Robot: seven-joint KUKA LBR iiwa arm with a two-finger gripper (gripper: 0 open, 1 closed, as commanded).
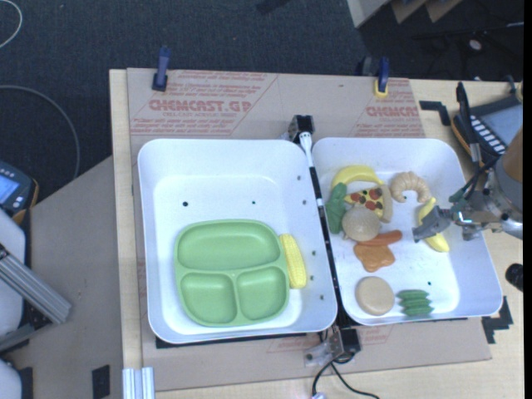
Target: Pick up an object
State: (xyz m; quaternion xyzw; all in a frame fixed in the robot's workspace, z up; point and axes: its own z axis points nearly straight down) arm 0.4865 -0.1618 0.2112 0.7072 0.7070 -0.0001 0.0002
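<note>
Bench under me, brown board with red lettering, clamped at the far edge by two clips.

Left bin, white and shallow. In it a green divided tray with three compartments, sitting toward the near side. A yellow corn cob lies against the tray's right edge, close to the wall between the bins.

Right bin, white, same size, touching the left one along a black seam. Toy food is crowded in its middle. Far end: a yellow banana curving over a green leafy piece and a pizza slice. Beside those, a tan croissant. Below the pizza, a pale round bun, then an orange carrot-like piece just against it. Near end: a second tan round bun with green pea pods just to its right.

My arm comes in from the right over the right bin's edge. My gripper is low in the bin, right of the croissant. A small yellow piece sits at the fingertips, yellow showing above and below the grey metal. I cannot tell how wide the tool stands, nor whether it has the piece gripped or merely rests over it.
</note>
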